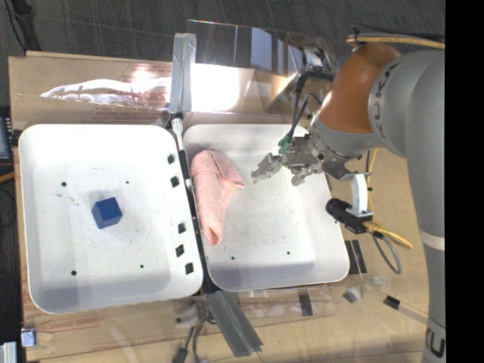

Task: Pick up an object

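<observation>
beside the divider, crumpled pink cloth [211,190]

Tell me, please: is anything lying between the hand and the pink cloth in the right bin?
Nothing visible does. The hand is above the right bin, just right of the pink cloth, with bare white floor between them.

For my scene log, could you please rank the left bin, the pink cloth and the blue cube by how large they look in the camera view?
1. left bin, by far the largest.
2. pink cloth, a crumpled strip in the right bin.
3. blue cube, clearly the smallest.
</observation>
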